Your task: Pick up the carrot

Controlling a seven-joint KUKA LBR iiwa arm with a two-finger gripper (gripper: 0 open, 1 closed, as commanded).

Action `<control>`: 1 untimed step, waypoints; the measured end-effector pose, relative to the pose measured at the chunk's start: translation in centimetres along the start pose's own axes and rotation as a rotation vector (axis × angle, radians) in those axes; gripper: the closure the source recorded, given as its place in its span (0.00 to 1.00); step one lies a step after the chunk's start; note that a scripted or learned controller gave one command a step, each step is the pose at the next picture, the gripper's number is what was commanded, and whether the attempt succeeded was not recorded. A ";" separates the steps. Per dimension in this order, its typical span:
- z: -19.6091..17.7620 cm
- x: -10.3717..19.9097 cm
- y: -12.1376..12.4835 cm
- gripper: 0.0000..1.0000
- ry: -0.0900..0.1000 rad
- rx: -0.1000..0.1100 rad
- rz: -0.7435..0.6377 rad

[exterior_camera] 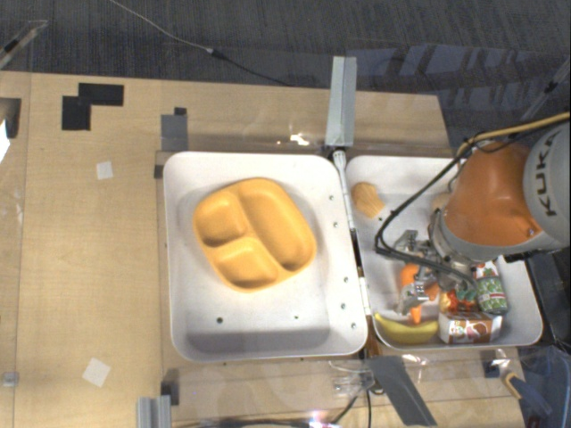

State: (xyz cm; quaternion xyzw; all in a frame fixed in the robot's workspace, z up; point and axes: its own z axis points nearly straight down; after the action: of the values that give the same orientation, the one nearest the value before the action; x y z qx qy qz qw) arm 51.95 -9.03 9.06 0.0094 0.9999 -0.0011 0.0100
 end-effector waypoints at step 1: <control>-1.3 -0.3 0.1 1.00 -0.008 0.000 -0.006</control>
State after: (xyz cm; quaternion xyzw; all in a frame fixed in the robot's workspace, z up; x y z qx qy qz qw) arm 52.27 -8.89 10.33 0.0066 0.9999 -0.0012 0.0138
